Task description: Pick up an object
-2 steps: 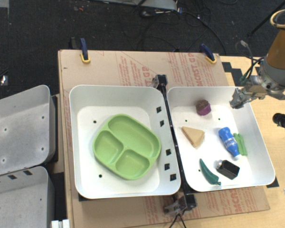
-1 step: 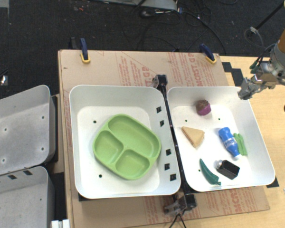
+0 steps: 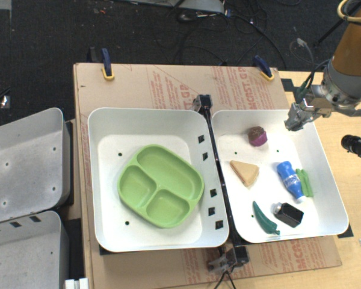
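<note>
While the tool [image 3: 296, 120] hangs over the right white bin's [image 3: 332, 179] far right rim, its opening cannot be told. Inside that bin lie a purple round object [image 3: 257, 136], tan wedge [image 3: 245, 173], blue bottle [image 3: 288, 179] and black block [image 3: 289, 214].

right bin [image 3: 325, 161] | centre bare (objects ring it) | left: green tray [image 3: 161, 186]

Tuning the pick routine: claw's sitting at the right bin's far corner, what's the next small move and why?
Probably shift the claw toward the bin's middle and start lowering over the small purple rounded object. It looks like the nearest item, it lies apart from the tan wedge-shaped block, and the claw is at the rim of the shallow white right bin with nothing visible between its tips.
</note>
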`<state>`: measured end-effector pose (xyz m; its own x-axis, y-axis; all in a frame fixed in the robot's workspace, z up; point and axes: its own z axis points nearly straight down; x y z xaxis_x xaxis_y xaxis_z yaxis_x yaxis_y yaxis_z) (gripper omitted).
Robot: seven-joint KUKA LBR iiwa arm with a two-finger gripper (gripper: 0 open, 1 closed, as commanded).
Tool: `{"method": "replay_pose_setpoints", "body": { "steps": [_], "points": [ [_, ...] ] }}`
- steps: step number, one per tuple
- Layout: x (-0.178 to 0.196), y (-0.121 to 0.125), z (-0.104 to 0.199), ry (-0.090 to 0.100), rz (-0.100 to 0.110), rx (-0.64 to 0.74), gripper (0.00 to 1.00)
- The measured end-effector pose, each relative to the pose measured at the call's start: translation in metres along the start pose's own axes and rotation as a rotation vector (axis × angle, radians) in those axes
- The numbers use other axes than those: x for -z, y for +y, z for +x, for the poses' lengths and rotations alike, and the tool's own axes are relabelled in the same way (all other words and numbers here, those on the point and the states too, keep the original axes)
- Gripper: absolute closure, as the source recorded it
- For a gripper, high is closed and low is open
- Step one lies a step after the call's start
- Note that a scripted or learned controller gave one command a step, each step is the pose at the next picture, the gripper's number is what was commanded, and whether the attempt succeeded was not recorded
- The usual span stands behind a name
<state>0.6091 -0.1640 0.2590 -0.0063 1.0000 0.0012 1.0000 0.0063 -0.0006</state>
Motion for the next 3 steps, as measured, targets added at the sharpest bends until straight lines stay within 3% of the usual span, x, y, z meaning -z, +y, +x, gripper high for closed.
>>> {"method": "replay_pose_setpoints", "body": {
  "steps": [3],
  "points": [
    [-0.026,-0.019,0.177,0.001,0.002,0.002,1.0]
  ]
}}
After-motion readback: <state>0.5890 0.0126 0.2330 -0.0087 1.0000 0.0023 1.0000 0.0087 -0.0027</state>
